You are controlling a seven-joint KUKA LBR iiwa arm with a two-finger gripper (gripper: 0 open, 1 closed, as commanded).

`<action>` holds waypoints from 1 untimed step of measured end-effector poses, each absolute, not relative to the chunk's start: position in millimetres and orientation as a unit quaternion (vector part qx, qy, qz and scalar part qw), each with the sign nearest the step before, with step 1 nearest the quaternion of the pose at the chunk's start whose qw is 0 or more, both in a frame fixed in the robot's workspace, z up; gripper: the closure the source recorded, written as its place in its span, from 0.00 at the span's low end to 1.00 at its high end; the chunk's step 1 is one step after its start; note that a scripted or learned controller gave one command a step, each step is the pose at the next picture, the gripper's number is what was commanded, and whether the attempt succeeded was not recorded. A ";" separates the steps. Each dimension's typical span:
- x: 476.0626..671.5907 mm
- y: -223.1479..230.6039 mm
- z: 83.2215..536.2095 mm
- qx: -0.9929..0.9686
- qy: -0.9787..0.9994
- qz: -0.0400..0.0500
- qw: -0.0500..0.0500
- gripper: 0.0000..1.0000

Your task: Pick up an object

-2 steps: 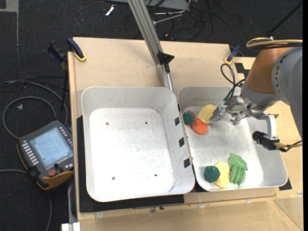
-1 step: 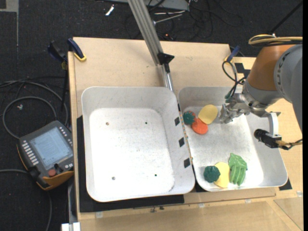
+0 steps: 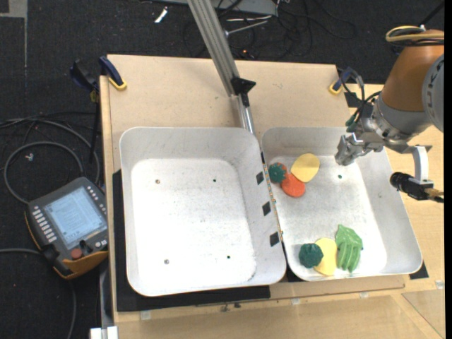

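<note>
Now we are seeing the tool hanging over the upper part of the right bin, with nothing showing between its fingers, though how wide they are standing we cannot tell. Beside it, we are counting five objects in that bin: a yellow piece lying with its long axis slanting up to the right, an orange one and a dark green one touching it, and near the front rim a green ball, a yellow lump and a light green leafy thing pointing up and down. Beyond, the arm is being cut off at the right edge, and the left bin is resting alongside on the desk.
</note>
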State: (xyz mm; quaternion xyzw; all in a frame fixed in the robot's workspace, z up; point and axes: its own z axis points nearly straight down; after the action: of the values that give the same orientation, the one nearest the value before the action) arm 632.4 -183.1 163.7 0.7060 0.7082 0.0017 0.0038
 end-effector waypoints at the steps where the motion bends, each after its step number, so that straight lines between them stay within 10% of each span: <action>1: 634.1 -186.5 207.6 0.706 0.708 0.002 0.003 1.00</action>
State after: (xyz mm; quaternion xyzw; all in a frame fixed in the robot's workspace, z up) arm 634.1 -186.5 207.6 0.7062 0.7080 0.0016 0.0032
